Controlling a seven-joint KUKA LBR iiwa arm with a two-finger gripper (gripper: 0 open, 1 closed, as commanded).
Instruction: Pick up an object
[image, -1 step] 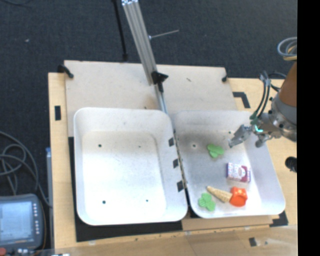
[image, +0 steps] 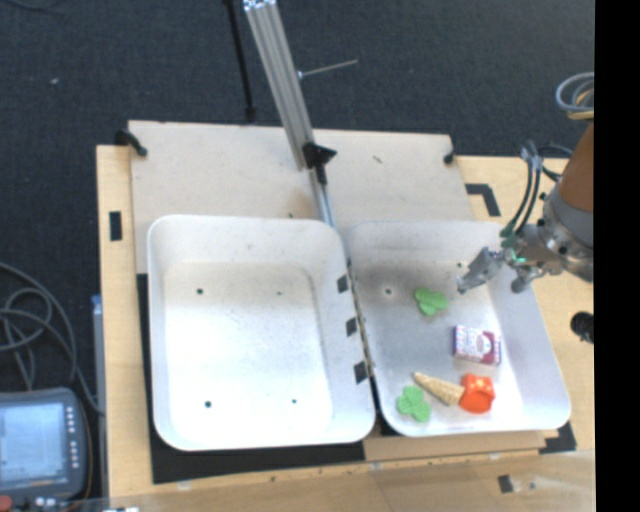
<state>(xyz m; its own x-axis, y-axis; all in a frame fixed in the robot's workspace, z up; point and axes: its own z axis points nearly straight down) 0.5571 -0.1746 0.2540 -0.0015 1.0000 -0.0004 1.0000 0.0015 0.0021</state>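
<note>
The right bin (image: 520, 320) holds a small green piece (image: 432, 301), a purple and white box (image: 475, 344), a tan cone (image: 436, 388), an orange-red item (image: 477, 394) and a second green piece (image: 413, 403). My gripper (image: 497, 270) hangs over the bin's upper right part, above and to the right of the first green piece. Its two fingers are spread apart with nothing between them. The wrist and the arm's orange band enter at the right edge.
The left bin (image: 250, 330) lies beside the right one, with a row of black clips along the shared wall. A slanted aluminium pole (image: 285, 85) rises from behind the bins. A teach pendant (image: 35, 440) and cables sit at the lower left.
</note>
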